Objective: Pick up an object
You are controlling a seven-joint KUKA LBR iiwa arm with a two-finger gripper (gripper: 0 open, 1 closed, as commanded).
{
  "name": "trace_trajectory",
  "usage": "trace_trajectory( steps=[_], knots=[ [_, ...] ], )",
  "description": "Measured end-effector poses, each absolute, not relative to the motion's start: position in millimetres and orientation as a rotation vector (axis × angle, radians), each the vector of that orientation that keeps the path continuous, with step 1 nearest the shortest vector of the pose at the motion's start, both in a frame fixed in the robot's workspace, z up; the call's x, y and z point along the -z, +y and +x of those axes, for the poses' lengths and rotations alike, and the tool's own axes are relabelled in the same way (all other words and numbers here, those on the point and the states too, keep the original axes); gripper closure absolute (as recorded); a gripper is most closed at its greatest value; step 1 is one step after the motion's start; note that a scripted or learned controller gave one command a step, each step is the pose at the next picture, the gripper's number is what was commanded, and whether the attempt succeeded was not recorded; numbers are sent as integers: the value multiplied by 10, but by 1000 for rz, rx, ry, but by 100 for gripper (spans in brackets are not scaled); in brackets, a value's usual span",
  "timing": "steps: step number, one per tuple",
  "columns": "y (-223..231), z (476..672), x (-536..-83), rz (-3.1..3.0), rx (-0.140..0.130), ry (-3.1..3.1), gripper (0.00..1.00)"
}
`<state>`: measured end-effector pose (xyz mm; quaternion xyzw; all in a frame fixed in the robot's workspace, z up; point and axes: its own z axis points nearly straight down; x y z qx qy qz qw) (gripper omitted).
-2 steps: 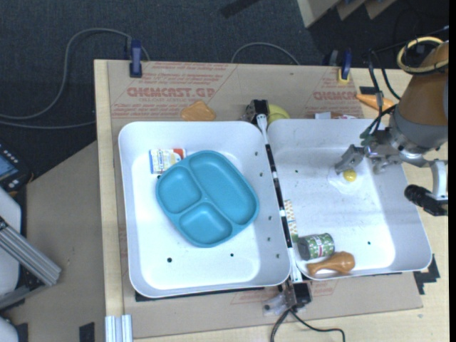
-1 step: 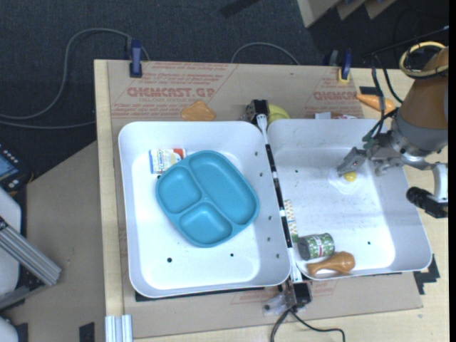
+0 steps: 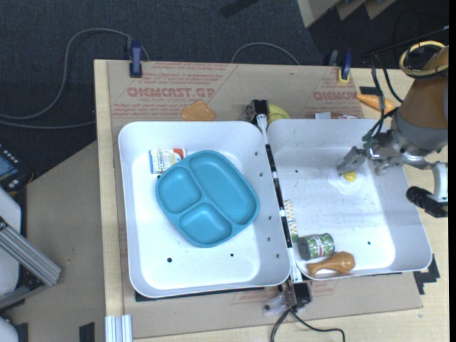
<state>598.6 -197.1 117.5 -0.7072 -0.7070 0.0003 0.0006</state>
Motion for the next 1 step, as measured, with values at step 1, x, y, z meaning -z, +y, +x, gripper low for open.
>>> trace_trajectory(
  steps=[1],
  knots=[
    [-1971, 5986, -1175, -2221, -1, -2220, 0]
  ],
)
